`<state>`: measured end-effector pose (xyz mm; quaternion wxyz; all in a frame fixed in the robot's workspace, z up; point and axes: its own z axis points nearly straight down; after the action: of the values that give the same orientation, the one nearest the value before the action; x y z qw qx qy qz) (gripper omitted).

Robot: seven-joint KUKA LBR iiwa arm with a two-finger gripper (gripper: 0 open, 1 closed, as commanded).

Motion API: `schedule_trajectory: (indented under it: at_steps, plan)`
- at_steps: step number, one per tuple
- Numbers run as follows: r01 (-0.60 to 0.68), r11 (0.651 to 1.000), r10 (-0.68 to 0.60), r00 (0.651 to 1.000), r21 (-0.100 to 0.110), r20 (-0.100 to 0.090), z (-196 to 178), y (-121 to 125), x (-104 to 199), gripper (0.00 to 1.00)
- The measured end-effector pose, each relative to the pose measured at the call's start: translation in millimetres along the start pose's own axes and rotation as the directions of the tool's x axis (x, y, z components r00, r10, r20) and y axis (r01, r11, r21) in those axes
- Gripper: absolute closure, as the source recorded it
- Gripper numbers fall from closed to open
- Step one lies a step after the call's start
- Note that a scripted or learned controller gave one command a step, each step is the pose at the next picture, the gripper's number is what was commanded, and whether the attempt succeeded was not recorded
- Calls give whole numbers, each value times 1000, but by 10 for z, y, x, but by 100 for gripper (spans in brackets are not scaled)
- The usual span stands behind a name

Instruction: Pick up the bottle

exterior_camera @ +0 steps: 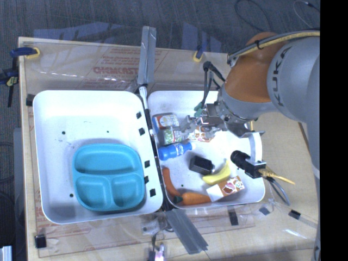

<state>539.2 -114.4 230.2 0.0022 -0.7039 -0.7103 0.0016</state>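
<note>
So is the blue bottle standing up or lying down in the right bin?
Lying down. The blue bottle rests on its side on the right bin floor near the divider, its long axis roughly level, beside the gripper.

The grey arm (293, 64) is cut off by the frame's right edge. The fingers of the end effector (202, 125), above the white right bin (255, 145), are too blurred for their spacing to be judged. The print on the small carton (231, 187) near that bin's front wall cannot be read.

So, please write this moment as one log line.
bottle: lying in right bin | hand: above bin, near bottle | banana: beside
</note>
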Motion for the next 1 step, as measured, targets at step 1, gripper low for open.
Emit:
schedule_trajectory:
  at_steps: [1]
  plan:
    - [10, 1000, -10, 1000, -24, 13, 1113, -25, 101, 0]
